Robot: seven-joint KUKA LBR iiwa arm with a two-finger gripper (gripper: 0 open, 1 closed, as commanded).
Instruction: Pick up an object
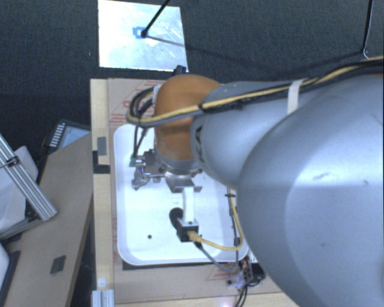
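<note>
big grey arm [300, 192] with orange band [174, 120] over the white bin [137, 250], gripper [143, 172] low by the bin's left wall, honestly can't tell if it's open or shut

A white bin [133, 207] sits on a tan bench [101, 240]. Behind the bin, on dark carpet [48, 60], lies a shiny pale sheet [120, 42] with a thin black rod [157, 17] slanting down onto it. Left of the bin a brown board [63, 204] carries a small grey square [58, 264]. A metal rail [24, 186] lies slantwise at the board's left, and a dark ribbed device [59, 134] lies behind the board.
</note>
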